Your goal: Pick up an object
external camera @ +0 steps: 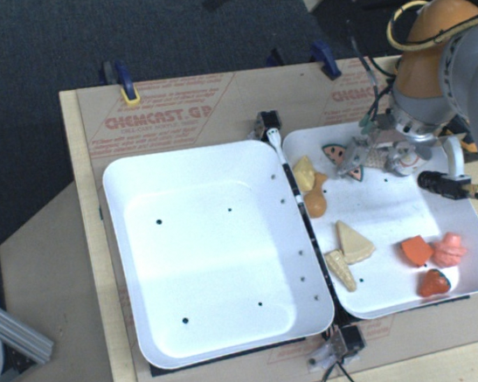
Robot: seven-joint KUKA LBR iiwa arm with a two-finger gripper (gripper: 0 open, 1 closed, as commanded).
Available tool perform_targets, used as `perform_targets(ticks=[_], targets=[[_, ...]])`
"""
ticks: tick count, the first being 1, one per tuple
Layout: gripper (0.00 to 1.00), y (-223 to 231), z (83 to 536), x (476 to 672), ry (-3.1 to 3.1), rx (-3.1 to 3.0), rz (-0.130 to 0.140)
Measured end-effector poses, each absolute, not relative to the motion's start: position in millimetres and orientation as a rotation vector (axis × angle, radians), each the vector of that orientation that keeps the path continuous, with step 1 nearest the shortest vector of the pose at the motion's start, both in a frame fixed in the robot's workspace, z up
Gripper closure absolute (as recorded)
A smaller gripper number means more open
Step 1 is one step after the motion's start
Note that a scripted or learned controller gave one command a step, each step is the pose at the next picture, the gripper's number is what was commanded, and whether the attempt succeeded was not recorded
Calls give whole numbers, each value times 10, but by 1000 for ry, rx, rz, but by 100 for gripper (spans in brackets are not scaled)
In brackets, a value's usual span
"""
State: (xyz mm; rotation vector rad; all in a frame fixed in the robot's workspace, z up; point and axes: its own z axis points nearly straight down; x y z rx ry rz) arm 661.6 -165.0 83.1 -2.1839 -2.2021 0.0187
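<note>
Two white bins [141, 244] on board printed "CHEMCAST GP", fingers [345, 160] low in right bin, spread or pinching unclear

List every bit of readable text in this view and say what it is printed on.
"CHEMCAST GP": red print on the brown board under the bins, top left.
A second red print on the board, top right: cut off by the arm, unreadable.
Smaller red lines around both: too blurred to read.

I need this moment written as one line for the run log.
arm: over right bin far side | gripper: low, beside pizza-slice toy | grasp: none seen | left bin: no change logged
</note>
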Motion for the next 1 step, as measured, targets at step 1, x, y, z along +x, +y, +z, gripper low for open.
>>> perform_targets(ticks=[1], targets=[[100,-1686,885,6549,-2186,-2169,50]])
